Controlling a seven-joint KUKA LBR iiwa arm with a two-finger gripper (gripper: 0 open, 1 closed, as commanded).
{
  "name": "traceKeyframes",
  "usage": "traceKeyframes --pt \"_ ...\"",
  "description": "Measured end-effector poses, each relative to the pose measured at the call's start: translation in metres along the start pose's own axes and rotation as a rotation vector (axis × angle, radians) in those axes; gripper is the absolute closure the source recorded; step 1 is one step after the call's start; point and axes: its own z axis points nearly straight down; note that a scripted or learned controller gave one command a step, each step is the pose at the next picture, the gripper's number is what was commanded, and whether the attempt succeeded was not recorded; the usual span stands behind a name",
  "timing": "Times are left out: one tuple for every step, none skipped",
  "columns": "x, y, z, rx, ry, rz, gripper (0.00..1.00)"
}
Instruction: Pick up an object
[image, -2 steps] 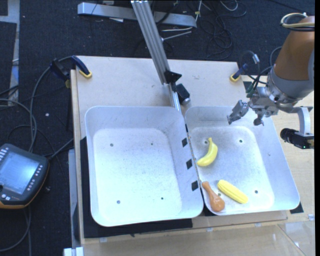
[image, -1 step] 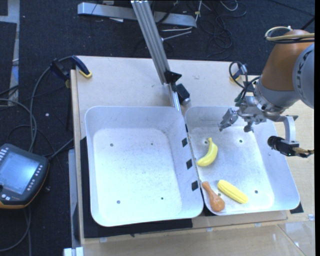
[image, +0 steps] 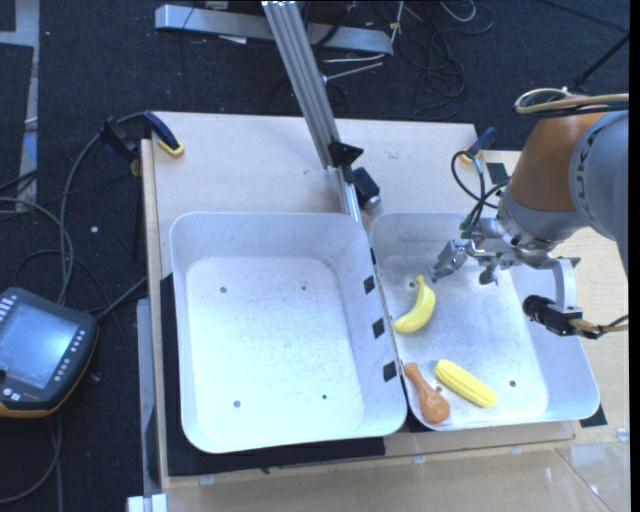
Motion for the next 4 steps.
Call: traceKeyframes --pt "0.000 -0.001 0.050 0.000 0.000 -0.001 0.00" --pt "0.000 0.000 0.037 -0.006 -0.001 -0.001 1.00" --pt "0.002 -0.003 -0.025 -0.010 -0.001 -0.001 1.00" --pt "0.002 -0.002 -0.078 -0.010 -0.001 -0.001 1.00"
